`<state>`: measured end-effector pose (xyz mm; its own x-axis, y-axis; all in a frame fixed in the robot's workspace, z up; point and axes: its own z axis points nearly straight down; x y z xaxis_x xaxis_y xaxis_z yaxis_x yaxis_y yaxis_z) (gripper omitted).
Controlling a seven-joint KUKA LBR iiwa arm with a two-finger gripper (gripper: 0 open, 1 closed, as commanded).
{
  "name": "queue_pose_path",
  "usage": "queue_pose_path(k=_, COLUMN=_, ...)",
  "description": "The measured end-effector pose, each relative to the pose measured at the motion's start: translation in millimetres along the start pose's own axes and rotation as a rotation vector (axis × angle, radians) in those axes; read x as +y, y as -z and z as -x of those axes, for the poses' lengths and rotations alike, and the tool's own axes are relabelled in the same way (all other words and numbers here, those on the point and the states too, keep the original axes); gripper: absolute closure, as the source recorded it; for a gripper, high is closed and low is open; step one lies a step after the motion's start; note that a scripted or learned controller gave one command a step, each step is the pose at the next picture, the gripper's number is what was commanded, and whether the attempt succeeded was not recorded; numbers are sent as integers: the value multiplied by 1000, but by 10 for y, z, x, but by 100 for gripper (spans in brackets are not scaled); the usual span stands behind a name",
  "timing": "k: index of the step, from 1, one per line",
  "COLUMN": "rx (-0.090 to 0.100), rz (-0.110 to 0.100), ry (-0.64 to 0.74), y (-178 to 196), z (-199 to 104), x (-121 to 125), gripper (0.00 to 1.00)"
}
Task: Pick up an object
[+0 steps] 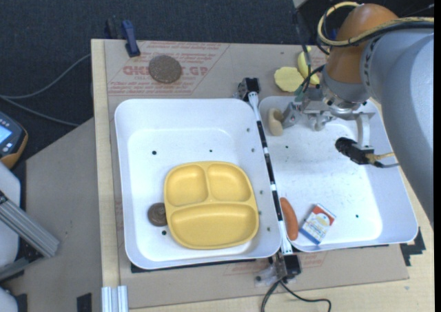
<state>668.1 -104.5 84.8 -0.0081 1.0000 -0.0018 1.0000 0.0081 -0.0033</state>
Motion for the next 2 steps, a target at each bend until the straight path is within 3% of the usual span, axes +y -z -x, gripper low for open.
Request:
queue_pose_path(k=1, rx=3, rz=-5, ry=-16, y=-7, z=616, x=-949, gripper=0)
queue_pose_path(k=2, rx=6, rz=-2, ry=-4, y=155, z=-127, x=-1354, gripper=0)
